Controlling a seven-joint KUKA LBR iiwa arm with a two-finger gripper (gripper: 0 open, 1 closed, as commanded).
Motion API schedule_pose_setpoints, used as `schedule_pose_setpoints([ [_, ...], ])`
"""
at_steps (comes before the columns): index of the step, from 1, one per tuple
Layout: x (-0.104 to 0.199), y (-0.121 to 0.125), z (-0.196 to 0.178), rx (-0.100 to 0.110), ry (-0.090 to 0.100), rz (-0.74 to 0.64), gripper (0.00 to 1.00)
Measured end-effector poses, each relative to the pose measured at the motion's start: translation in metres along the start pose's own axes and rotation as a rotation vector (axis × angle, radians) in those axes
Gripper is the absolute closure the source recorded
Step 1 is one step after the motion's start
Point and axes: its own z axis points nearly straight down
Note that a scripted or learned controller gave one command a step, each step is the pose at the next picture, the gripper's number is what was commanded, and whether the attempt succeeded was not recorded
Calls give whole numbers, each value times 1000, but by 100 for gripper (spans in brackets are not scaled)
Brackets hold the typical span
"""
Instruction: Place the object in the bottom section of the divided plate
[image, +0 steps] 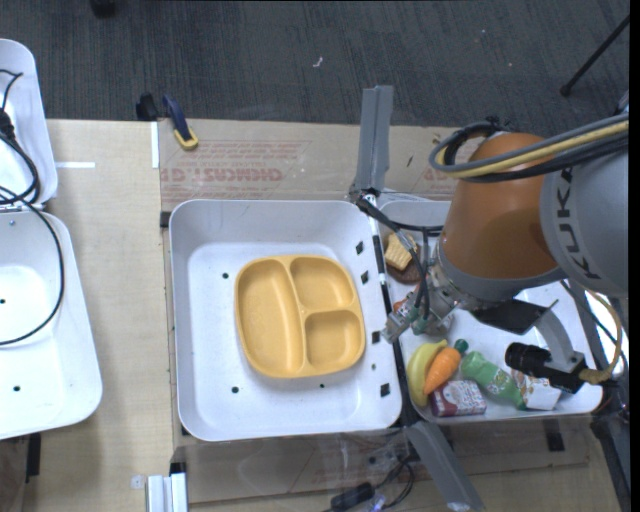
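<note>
Found the gripper (415, 318) low over the right bin (570, 300), close against the wall shared with the left bin (200, 300). Could not tell its state, spread or closed, laden or bare, with the orange band and wrist in the way. Took the object to be one of the items crowded round it, with none marked out as the chosen one. Noted just below the gripper a banana (422, 368) touching a carrot (443, 368). Farther out to the view's right lay a green bottle (490, 376) and a red-and-white carton (460, 398). Noted just above the gripper a tan, cracker-like piece (400, 256). Saw the yellow divided plate (262, 318) well off to the gripper's left, across the wall, flat in the left bin, with no item on it yet.

Judged the step in hand a grasp. Called for one item alone, given banana and carrot in contact. Called next for a lift clear of the shared wall before any travel left. Called last for a low release over the small bottom section (335, 338), away from the ridges.

Noted a tan bench (130, 300) under both bins and dark floor (300, 50) beyond.
</note>
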Motion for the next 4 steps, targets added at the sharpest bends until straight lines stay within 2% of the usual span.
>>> schedule_pose_setpoints([
  [1, -10, -4, 18, 0, 3, 29, 100],
  [2, -11, -4, 9, 1, 2, 30, 100],
  [3, 44, 28, 13, 0, 2, 61, 100],
  [4, -28, 13, 25, -1, 1, 40, 100],
])
